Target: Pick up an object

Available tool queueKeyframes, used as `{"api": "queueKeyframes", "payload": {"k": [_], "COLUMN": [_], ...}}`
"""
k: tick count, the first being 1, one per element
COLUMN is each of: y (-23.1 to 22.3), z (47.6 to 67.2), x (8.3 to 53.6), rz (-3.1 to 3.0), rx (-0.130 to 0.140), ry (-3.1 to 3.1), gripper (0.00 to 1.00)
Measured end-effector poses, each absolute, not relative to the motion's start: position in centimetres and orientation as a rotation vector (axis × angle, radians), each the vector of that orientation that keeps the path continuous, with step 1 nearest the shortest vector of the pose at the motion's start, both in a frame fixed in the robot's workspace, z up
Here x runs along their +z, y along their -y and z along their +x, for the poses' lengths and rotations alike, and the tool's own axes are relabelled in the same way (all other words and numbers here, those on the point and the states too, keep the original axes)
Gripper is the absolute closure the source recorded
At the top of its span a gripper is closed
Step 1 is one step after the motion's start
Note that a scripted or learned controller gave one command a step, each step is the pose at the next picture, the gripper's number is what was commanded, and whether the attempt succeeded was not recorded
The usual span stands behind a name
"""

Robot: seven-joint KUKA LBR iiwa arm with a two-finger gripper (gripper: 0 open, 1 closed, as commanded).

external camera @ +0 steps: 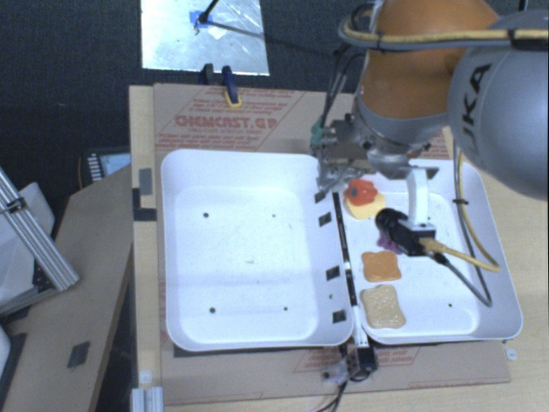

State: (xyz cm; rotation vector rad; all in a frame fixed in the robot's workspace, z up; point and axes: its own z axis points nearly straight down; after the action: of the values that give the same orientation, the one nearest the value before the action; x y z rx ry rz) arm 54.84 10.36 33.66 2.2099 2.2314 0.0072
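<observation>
The claw [339, 178] hangs at the bin divider [343, 256] — its grip state I cannot tell. Descending here risks striking plastic, missing the yellow-red toy [364, 199] just beside it.

The arm [446, 75] is cut off by the top and right edges. Its wrist hides the gripper [343, 174] fingertips and the right bin's [480, 316] far wall behind them.

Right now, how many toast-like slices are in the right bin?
2: an orange slice near the divider, and a pale slice just below it toward the bin's front. The arm may hide others.
</observation>
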Motion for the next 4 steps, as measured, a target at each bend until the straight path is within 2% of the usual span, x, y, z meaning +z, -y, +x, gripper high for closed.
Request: {"api": "queueKeyframes", "payload": {"k": [1, 2, 3, 4], "y": [-11.4, -16.2, -19.2, -23.7], "z": [48.9, 48.7, 51.4, 50.3], "x": [42.9, 46.5, 53.9, 53.5], "rz": [2.210, 2.210, 2.211, 2.212], "rx": [0.017, 0.011, 0.017, 0.005], "ry": [-2.227, -2.230, -2.226, -2.232], "gripper": [1.00, 1.00, 1.00, 1.00]}}
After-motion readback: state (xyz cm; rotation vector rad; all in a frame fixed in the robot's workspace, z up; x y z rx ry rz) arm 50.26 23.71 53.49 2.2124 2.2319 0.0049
